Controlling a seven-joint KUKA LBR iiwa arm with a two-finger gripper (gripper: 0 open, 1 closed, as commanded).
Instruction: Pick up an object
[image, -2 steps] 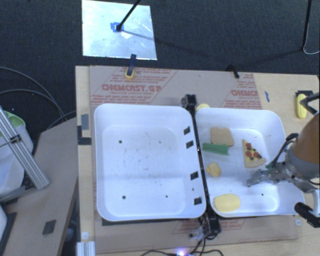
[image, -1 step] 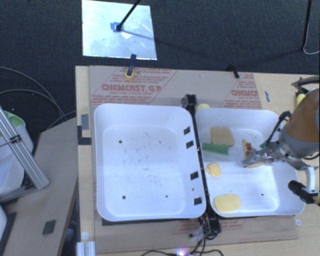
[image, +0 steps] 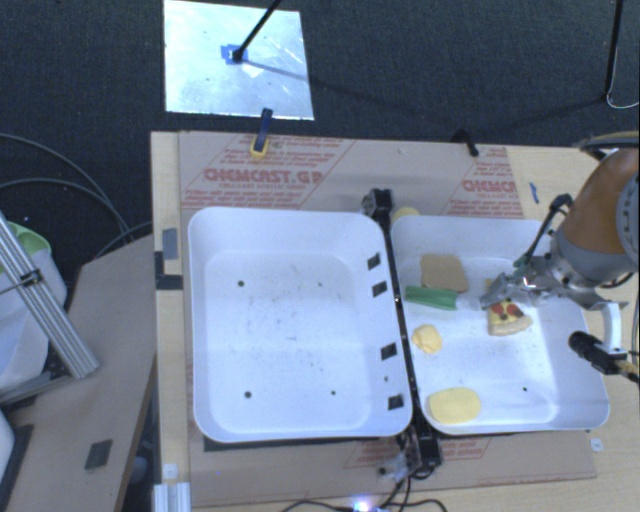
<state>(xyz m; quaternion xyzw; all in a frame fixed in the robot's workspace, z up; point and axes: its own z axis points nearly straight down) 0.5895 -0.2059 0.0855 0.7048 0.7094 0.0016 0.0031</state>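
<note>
On the tabletop (image: 300, 160), lined with printed cardboard, two shallow white bins sat side by side. At far left, beyond the tabletop's edge, a slanted metal rail (image: 45, 310) crossed a lower wooden surface (image: 100, 380). The left bin (image: 215, 240) showed only dark specks on its white floor. A row of black clips (image: 385, 320) ran along the seam where the two bins met.

The right bin (image: 570, 405) carried five small objects. Nearest the seam lay a green bean-like piece (image: 432, 297), touching the near edge of a tan bread slice (image: 444, 271) that sat toward the bin's far side. Just nearer than the green piece rested a small pale yellow lump (image: 427, 339). A flat yellow oval (image: 454, 405) lay at the bin's near edge, well apart from the others. Right of centre lay a toy pizza slice (image: 509, 318), yellow with red spots.

The gripper (image: 503, 291) stood just above and beside the pizza slice's far-left corner, its dark fingers pointing left; whether they were apart or together could not be told, and no object was visibly between them. The grey arm (image: 590, 262), with its orange band (image: 605, 205), entered from the right over the right bin's far-right corner.
</note>
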